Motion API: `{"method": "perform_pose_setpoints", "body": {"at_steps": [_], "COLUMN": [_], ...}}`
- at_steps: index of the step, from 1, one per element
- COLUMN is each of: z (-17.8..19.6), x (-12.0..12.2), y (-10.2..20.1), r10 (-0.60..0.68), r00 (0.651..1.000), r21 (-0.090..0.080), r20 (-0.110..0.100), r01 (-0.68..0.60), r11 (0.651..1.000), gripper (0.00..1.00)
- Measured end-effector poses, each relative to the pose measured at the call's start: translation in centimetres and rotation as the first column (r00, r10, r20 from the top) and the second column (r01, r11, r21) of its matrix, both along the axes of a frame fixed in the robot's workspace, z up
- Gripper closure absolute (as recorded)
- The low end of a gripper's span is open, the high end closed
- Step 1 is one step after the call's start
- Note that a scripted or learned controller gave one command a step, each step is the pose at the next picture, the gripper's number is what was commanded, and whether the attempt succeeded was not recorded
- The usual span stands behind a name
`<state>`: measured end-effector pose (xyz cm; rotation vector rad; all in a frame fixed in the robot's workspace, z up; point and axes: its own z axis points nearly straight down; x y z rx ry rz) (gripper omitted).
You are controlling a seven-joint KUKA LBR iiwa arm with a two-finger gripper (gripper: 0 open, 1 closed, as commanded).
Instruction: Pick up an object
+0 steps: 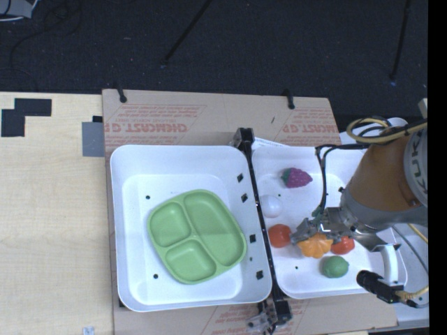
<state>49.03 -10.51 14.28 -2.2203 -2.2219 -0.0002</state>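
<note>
At lower right, the gripper [312,231] (finger state impossible to tell) sits over the orange toy [315,246], likely light, smooth, best pinched across its middle.

A single fixed camera hangs above the worktop [49,222], looking down at a slant from moderate height. It takes in both white bins, the left bin [133,166] and the right bin [307,288], with dark floor beyond the far edge.

The arm [383,183] covers the right bin's [293,288] far right corner and right wall. The gripper [312,230] overlaps the orange object [316,247], hiding its top. Whether the jaws are parted is unclear. A small red object [343,246] is partly hidden beneath the wrist.
</note>
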Motion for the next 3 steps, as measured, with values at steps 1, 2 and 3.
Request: {"method": "perform_pose_setpoints", "body": {"at_steps": [1,2,3], "z": [5.1,9.5,9.6], "x": [1.1,1.1,1.8], "y": [0.2,0.1,4.4], "r10": [0.0,0.0,0.003], "r00": [1.0,1.0,1.0], "r21": [0.0,0.0,0.001], "r20": [0.002,0.001,-0.003], "r01": [0.0,0.0,-0.003], "r11": [1.0,1.0,1.0], "gripper": [1.0,1.0,1.0]}}
